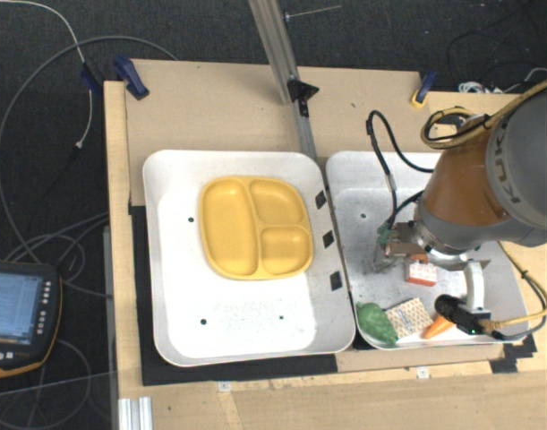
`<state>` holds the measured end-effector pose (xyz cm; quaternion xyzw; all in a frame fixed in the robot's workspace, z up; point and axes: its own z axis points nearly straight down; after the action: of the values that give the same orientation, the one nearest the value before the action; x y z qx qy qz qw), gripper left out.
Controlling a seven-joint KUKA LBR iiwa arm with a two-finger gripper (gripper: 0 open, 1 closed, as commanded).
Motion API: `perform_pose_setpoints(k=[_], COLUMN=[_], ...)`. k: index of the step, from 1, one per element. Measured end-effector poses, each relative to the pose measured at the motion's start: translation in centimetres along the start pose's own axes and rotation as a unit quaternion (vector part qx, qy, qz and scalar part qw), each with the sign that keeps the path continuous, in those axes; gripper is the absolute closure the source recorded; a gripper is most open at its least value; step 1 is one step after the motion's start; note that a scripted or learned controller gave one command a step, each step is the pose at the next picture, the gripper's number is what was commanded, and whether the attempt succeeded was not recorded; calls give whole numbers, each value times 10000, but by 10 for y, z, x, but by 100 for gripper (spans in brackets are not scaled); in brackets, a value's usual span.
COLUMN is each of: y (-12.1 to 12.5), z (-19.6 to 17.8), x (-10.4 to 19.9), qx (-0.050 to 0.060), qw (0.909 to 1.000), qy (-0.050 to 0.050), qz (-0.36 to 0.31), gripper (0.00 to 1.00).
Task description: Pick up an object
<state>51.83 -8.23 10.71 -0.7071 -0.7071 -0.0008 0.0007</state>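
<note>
Wooden bench on dark carpet carries two white bins side by side. Left bin holds a yellow divided tray, lying flat toward its far half. Arm reaches in from the right over the right bin, with the gripper down inside it; cannot tell how it stands or whether it grasps anything. Along that bin's near edge lie a patterned packet, a green piece and an orange piece. A red-and-white item sits just beside the wrist.
</note>
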Motion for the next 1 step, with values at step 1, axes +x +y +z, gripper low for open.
perform_pose_setpoints(k=[1], y=[-2], z=[-44], x=[3], qx=[-23], qw=[10000], qy=[-12], qz=[-7], gripper=[100])
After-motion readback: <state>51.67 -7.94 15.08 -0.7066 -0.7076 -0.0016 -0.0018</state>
